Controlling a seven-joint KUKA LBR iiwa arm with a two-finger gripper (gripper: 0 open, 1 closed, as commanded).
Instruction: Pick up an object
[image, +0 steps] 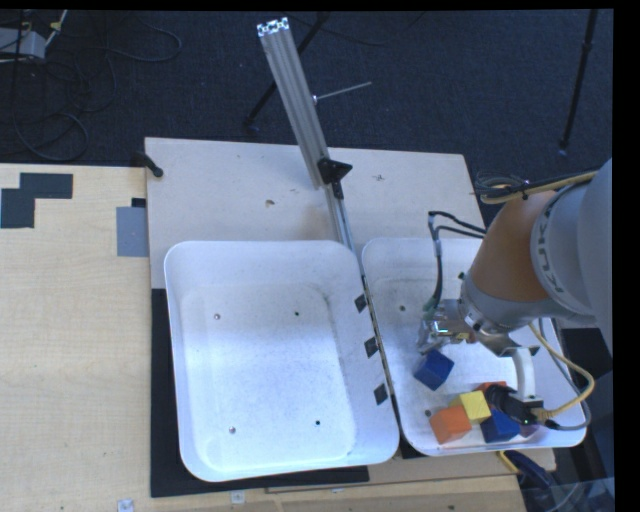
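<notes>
two white bins (200, 300) sit on the surface. tool (437, 335) hangs right over blue block (434, 371) in right bin; can't tell if it's apart. block is tilted, so it may slip out.

Enters from the 3 o'clock side of the frame, grey upper link (590, 250) large and close to the camera. Carries the orange band (505, 260) directly at 9 o'clock of that grey link, above the wrist. Angles downward from the band toward 7 o'clock, ending in the wrist flange (480, 325) and the gripper (433, 338). Points the gripper tip toward 8 o'clock. Routes black cables along the wrist at 11 o'clock and a cable loop trailing toward 5 o'clock.
</notes>
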